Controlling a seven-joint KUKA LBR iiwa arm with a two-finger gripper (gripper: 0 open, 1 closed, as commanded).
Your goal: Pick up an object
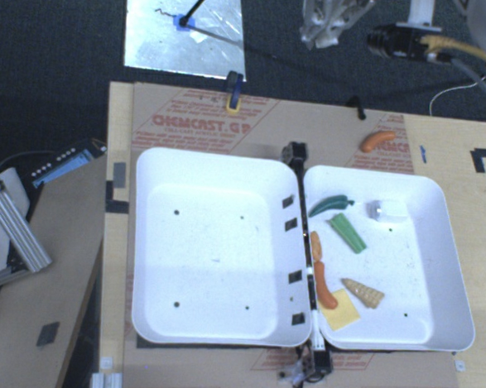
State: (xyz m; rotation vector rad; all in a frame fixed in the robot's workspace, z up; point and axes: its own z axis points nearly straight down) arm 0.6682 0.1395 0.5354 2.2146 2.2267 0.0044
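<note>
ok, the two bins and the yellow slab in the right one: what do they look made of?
Left bin and right bin: probably moulded plastic, matte white; rounded corners and smooth, seamless walls suggest it. Yellow slab: looks like toy plastic or foam, flat, uniform matte yellow with no glare; too small to tell which.

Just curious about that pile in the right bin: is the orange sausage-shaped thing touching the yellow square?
Touching. The camera view shows the orange sausage's lower end lying over the yellow square's upper left corner, with no white bin floor between them.
</note>
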